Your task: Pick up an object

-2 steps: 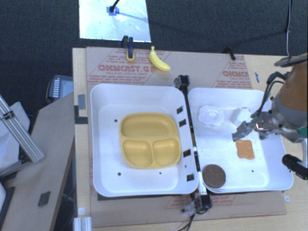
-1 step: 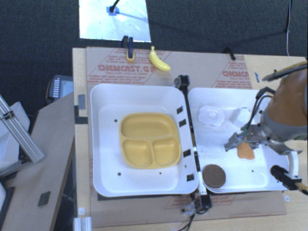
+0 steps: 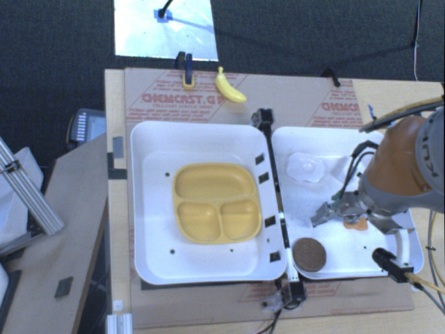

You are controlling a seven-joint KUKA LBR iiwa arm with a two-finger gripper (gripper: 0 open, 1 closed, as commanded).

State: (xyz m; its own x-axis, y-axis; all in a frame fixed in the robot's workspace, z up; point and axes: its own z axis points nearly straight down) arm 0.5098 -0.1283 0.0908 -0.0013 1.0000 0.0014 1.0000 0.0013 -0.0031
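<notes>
Low over right bin [image 3: 299,141], gripper [image 3: 332,213] beside orange piece [image 3: 357,223]; finger state impossible to tell.

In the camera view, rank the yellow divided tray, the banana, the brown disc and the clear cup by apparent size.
1. yellow divided tray
2. clear cup, faint outline, so only roughly ahead
3-4. brown disc and banana look alike: the banana longer, the disc wider.

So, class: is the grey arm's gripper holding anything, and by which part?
It cannot be told. The gripper sits low in the right white bin, with a small orange object beside it, but no hold is visible.
</notes>
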